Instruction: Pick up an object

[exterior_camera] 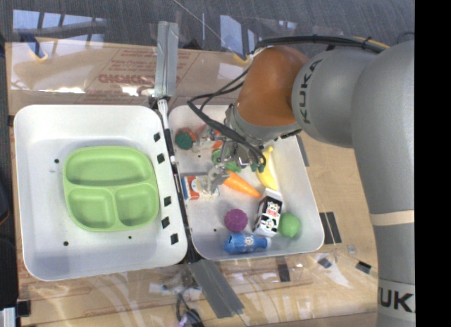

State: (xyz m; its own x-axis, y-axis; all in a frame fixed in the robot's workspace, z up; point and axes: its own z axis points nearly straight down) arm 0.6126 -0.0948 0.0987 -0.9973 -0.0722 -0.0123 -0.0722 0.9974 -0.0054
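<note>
The arm reaches in from the right and bends down over the right bin (pixel 310 206), its orange band above the wrist sitting over the bin's upper half. The gripper (pixel 227 158) hangs low among the objects near the bin's middle; whether it is spread or pressed together cannot be told, since cables and the wrist body hide its working end, and no object is visibly caught in it. Just beside it, lower right, lies an orange carrot (pixel 242 186), tilted, with a yellow banana (pixel 267 173) at its far side near the bin's right wall. A green and red item (pixel 184 139) lies to the upper left of the gripper, and a red and white packet (pixel 192 187) to its lower left. Toward the near wall rest a purple ball (pixel 236 219), a black and white carton (pixel 268 214), a green ball (pixel 289 226) and a blue can (pixel 246 243) on its side. The left bin (pixel 35 241) bears a green divided tray (pixel 110 187).
</note>
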